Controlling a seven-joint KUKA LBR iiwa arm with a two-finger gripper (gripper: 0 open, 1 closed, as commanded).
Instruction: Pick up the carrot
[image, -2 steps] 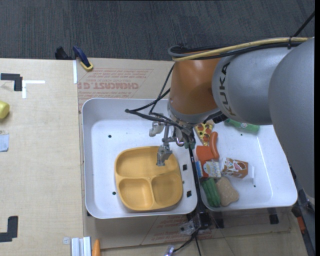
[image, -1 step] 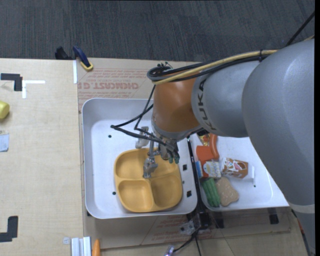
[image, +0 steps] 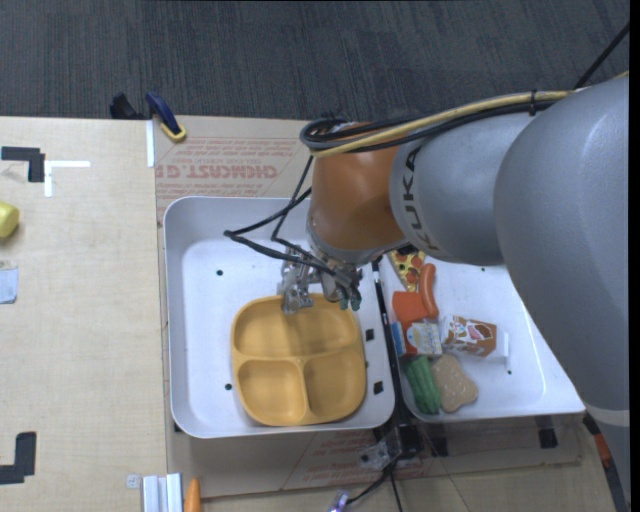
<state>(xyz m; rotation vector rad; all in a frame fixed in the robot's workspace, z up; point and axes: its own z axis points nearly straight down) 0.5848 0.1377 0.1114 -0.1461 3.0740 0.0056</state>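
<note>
Trouble looks most likely from position: the gripper (image: 320, 288) hangs over the upper edge of the yellow divided plate (image: 298, 360) in the left bin (image: 200, 300), while the carrot (image: 428, 287) lies in the right bin (image: 530, 385), just past the ridge where the two bins meet. Whether the tool is spread or pinched together, I cannot tell; metal parts and black cables crowd it. Nothing is visibly held.

Judging from this, a descent here would meet the plate rather than the target. The carrot also sits tight among neighbours: an orange box (image: 408, 306) touches its lower end, a printed packet (image: 404, 265) lies just above, a small carton (image: 470, 336) is near below. A closing grip could catch one of these, or nudge the carrot away.

Open room is scarce. The arm's grey bulk covers the right of the frame, and the shared bin wall stands between tool and carrot. White floor lies bare in the left bin's upper left.
</note>
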